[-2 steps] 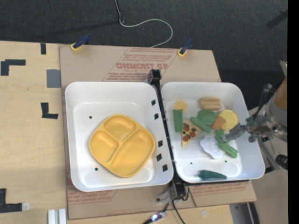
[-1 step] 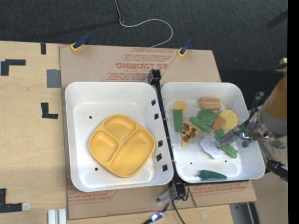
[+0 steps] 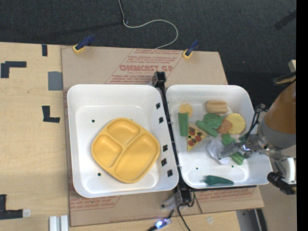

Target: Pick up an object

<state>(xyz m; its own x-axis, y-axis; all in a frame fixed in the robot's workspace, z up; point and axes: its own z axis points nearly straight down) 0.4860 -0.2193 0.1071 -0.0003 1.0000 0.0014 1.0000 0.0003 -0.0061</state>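
Over the right bin's (image 3: 243,93) front-right corner, the gripper (image 3: 230,151) (grip state: cannot tell) is hovering by green toys (image 3: 237,159); lowering squarely should help.

Beside the right bin (image 3: 250,100), the arm (image 3: 284,121) shows a rounded orange band above a grey wrist section, a thin dark cable looping along its near side, and a metallic silver gripper (image 3: 231,151) with dark fittings reaching over that bin's rim.
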